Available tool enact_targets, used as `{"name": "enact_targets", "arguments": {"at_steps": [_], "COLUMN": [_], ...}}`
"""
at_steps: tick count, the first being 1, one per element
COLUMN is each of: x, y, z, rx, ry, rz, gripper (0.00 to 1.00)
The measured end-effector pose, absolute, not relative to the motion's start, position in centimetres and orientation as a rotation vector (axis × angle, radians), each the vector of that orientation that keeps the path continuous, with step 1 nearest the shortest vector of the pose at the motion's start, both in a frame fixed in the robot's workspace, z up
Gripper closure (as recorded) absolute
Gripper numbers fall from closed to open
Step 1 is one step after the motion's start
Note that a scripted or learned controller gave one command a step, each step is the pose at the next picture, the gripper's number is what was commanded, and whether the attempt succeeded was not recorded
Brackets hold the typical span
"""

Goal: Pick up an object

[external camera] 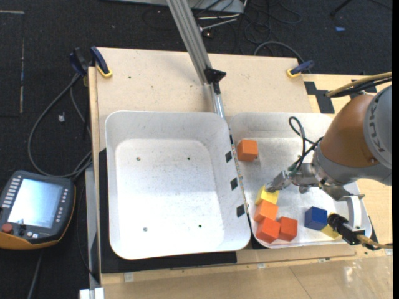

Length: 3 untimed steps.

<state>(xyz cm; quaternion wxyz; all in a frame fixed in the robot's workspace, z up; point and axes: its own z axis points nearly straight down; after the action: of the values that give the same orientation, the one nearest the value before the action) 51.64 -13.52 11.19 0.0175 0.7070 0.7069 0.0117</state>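
Several blocks lie in the right bin (274, 136). An orange cube (248, 149) sits alone near the bin's left wall. At the front left, a yellow block (269, 197) rests against a cluster of orange blocks (269, 220) and a red-orange cube (288, 228). A blue cube (316, 217) lies to their right, with a small yellow piece (330, 232) beside it. My gripper (277, 182) hangs low over the bin, just above and to the right of the yellow block. I see nothing held in it.
The left bin (165, 179) adjoins the right one along a shared wall. A metal pole (193, 36) slants in from the top. Cables (299, 139) run along the wrist. A teach pendant (34, 207) lies off the bench at the left.
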Motion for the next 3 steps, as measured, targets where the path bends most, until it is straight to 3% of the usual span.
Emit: {"name": "enact_targets", "arguments": {"at_steps": [3], "x": [51.44], "y": [-13.44], "z": [11.17], "rx": [2.197], "ry": [2.194], "rz": [0.038], "gripper": [0.00]}}
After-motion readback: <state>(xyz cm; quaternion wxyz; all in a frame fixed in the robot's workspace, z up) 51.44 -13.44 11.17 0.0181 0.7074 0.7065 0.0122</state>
